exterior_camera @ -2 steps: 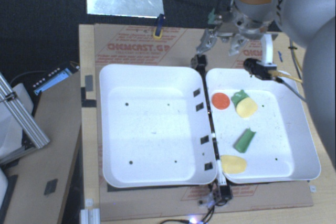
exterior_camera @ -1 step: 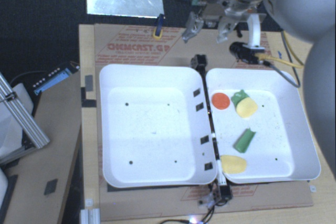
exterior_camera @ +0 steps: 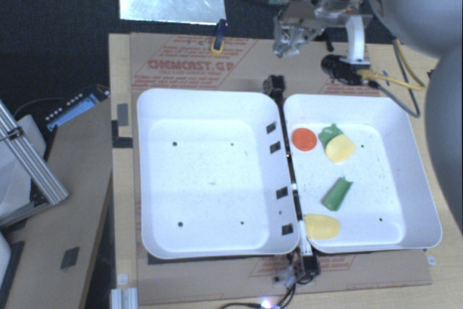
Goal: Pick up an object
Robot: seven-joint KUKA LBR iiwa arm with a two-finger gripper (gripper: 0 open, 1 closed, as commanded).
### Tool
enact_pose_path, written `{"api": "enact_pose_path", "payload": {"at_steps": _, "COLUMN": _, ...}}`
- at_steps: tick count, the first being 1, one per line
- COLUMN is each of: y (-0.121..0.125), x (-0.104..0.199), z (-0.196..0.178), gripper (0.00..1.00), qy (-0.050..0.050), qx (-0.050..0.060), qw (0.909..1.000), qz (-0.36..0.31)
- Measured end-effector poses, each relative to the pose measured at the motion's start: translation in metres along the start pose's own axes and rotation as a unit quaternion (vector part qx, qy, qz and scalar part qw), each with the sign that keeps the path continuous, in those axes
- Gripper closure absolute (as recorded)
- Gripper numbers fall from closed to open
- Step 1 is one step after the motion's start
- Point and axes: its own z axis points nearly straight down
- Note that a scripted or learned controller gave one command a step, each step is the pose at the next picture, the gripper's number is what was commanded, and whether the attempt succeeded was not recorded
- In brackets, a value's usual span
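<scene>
Yellow piece [exterior_camera: 321, 226]: in the right bin [exterior_camera: 405, 155], at its near edge, next to the wall between the two bins.
Green stick [exterior_camera: 336, 194]: just behind the yellow piece, more to the middle of the right bin.
Yellow lump [exterior_camera: 340, 149], small green piece [exterior_camera: 330, 132], red disc [exterior_camera: 304, 139]: bunched together in the far part of the right bin.
Left bin [exterior_camera: 210, 170]: beside the right bin.
Claw [exterior_camera: 291, 45]: up high past the far edge of the right bin, well apart from every toy. I cannot tell if it is apart or together.
Job so far: nothing looks picked up yet. The claw must go down to a toy, grab it and lift.
</scene>
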Motion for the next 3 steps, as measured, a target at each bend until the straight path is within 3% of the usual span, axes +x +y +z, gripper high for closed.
{"api": "enact_pose_path", "payload": {"at_steps": 1, "y": -0.055, "x": -0.002, "z": -0.124, "gripper": 1.00, "qy": 0.001, "qx": -0.001, "qw": 1.0000, "qz": 0.002}}
{"api": "enact_pose_path", "payload": {"at_steps": 2, "y": 0.002, "x": -0.016, "z": -0.128, "gripper": 1.00, "qy": 0.000, "qx": 0.000, "qw": 1.0000, "qz": 0.005}}
{"api": "enact_pose_path", "payload": {"at_steps": 3, "y": -0.001, "x": -0.092, "z": -0.074, "gripper": 1.00, "qy": -0.001, "qx": 0.003, "qw": 1.0000, "qz": 0.006}}
